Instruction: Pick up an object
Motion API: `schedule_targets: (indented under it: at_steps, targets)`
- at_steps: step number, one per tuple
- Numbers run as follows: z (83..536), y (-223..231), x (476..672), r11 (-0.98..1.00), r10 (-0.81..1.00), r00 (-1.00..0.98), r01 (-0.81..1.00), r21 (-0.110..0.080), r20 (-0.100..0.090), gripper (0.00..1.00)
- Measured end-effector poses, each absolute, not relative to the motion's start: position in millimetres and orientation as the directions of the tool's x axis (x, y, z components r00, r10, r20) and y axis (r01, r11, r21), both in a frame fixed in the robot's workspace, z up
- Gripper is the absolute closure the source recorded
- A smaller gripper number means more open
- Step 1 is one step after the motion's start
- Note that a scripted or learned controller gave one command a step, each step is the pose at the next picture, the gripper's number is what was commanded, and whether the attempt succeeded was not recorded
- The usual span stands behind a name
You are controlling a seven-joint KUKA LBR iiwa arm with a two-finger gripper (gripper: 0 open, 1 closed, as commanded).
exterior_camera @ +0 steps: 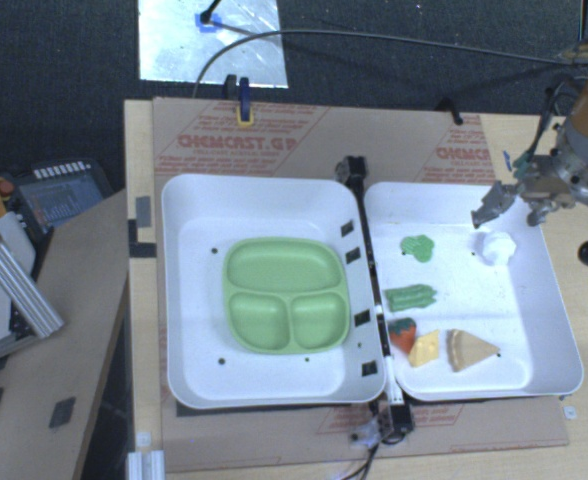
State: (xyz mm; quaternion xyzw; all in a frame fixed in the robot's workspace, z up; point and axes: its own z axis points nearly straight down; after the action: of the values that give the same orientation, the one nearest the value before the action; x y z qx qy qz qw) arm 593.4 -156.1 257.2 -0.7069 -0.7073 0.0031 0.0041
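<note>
A pale green plastic plate with three compartments (283,295) lies in the left shallow white bin (189,268). At its 12 o'clock, a blue-and-yellow clamp (243,101) grips the cardboard sheet (274,138). At 9 o'clock sits a grey handheld control pendant (62,198).

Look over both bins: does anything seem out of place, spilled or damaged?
Nothing stands out. The green tray sits flat in the left bin; the toy foods lie apart in the right bin, near none spilled.

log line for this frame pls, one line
gripper: above right bin far end, near white piece, nothing seen held | green tray: left bin
</note>
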Motion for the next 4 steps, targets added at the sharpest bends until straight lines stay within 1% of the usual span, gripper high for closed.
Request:
schedule_targets:
  at_steps: [1,2,3,4]
  targets:
    - [264,-156,595.5,0.003,1.0,-0.003,1.0,0.002,-0.001,0.0]
    - [206,-147,593.2,0.002,1.0,-0.002,1.0,-0.003,0.001,0.0]
    - [150,-156,595.6,0.001,1.0,-0.001,1.0,-0.002,0.0,0.0]
    - [88,-154,597.8,0.001,1.0,-0.001,1.0,-0.003,0.001,0.0]
